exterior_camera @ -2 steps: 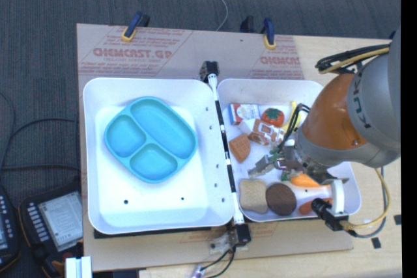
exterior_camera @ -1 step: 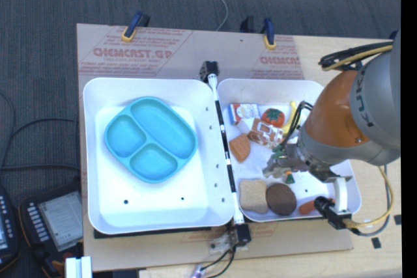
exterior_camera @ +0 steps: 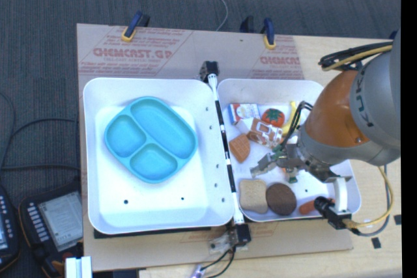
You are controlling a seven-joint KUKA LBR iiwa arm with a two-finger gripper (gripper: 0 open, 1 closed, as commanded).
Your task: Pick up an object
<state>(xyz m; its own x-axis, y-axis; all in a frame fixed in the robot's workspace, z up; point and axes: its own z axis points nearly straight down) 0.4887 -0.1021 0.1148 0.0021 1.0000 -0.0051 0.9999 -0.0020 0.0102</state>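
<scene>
My gripper (exterior_camera: 275, 163) hangs low over the middle of the right bin (exterior_camera: 306, 85), below the orange wrist band. Just left of it lies a brown waffle-like piece (exterior_camera: 240, 148). In front of it sit a tan bread slice (exterior_camera: 253, 196) and a dark brown round cookie (exterior_camera: 281, 199). Behind it are a red-and-white packet (exterior_camera: 245, 112), a small red-and-white box (exterior_camera: 264, 133) and a red tomato-like toy (exterior_camera: 274, 117). I see nothing clearly held. The arm hides the bin's right part.
The left bin (exterior_camera: 98, 198) holds a blue divided plate (exterior_camera: 151, 138). An orange piece (exterior_camera: 307, 208) lies at the right bin's front, and a yellow item (exterior_camera: 293, 107) pokes out by the arm. A ridge (exterior_camera: 220, 140) divides the bins.
</scene>
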